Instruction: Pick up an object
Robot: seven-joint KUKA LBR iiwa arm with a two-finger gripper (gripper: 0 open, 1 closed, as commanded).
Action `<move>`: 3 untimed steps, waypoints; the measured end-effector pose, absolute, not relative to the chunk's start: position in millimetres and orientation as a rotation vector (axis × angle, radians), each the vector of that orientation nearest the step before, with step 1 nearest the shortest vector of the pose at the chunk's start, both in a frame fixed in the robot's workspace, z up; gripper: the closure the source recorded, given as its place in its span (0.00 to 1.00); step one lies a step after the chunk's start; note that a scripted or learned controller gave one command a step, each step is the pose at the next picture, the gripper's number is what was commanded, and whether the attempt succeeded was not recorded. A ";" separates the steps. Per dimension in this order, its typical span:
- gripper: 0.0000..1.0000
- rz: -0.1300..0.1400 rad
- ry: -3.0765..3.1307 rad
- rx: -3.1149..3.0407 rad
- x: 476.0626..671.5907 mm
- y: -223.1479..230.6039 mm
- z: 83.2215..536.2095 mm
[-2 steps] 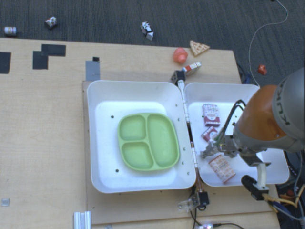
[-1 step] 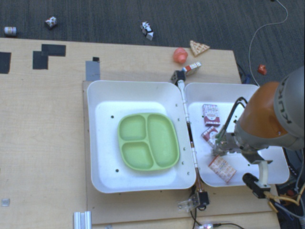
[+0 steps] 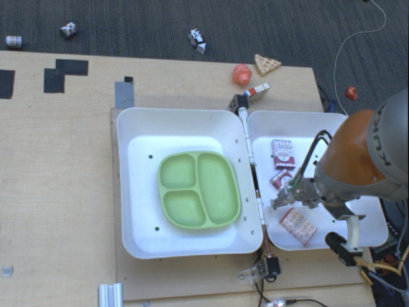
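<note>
Dark carpet runs behind the pale wooden bench (image 3: 57,190), littered with small strays, and on the bench two shallow white bins sit side by side. My left bin (image 3: 137,190) carries a green divided plate (image 3: 199,189), lying flat near its middle. My right bin (image 3: 377,232) has the candidates for picking: a small red-and-white packet (image 3: 282,151) near its far wall, a darker red packet (image 3: 280,179) just below that, and a speckled reddish slab (image 3: 298,226) toward the near side. I reach in from the right, with my end effector (image 3: 289,196) low over the right bin, between the darker packet and the slab, close to both. Whether its grip is spread or drawn together I cannot tell, since my wrist and the orange band cover most of it from above. Nothing appears lifted: every item I can make out lies on the bin floor, so I judge the pick as not yet done. My own arm hides the bin's right portion.
</note>
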State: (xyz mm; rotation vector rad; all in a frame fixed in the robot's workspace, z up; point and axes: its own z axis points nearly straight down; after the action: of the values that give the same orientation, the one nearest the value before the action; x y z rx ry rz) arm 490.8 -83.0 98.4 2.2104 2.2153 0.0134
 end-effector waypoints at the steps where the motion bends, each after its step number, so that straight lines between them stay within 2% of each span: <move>1: 0.00 0.008 2.217 2.216 488.8 -83.2 87.2; 2: 1.00 0.015 2.216 2.212 490.9 -82.6 98.4; 3: 0.00 0.014 2.217 2.211 490.8 -82.5 98.4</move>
State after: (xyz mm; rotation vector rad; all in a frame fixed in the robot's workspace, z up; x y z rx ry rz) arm 490.8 -82.5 98.4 2.2112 2.2172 0.0142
